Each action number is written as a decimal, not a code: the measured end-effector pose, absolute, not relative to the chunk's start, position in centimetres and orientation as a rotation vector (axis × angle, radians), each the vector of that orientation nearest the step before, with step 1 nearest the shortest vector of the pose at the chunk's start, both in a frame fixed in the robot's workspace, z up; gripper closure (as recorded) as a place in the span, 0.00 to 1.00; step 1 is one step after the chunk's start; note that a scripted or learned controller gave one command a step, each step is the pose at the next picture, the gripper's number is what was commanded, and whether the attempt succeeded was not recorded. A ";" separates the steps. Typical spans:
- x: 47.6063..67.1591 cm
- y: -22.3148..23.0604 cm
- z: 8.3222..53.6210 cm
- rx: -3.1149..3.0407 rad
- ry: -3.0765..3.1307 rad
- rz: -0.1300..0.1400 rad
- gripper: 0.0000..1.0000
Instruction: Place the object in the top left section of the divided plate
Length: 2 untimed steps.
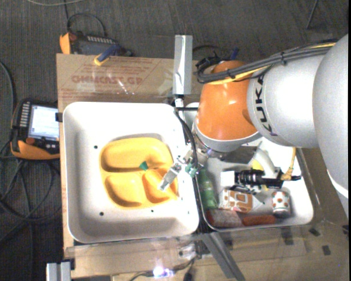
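The yellow divided plate (134, 171) sits in the left white bin (82, 215), and a small green object (144, 166) lies at the plate's centre, where the dividers meet. The gripper (171, 177) hangs over the plate's right side, with the green object just beside it at about ten o'clock. How its tips stand I cannot tell.
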State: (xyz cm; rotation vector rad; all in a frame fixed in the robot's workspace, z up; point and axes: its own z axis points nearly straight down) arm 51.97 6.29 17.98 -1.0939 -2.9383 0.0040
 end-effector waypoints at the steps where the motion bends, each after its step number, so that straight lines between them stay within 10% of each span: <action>1: 48.4 5.7 18.0 -0.790 -3.035 0.004 0.00; 2: 48.4 5.8 18.0 -0.789 -3.035 0.002 0.00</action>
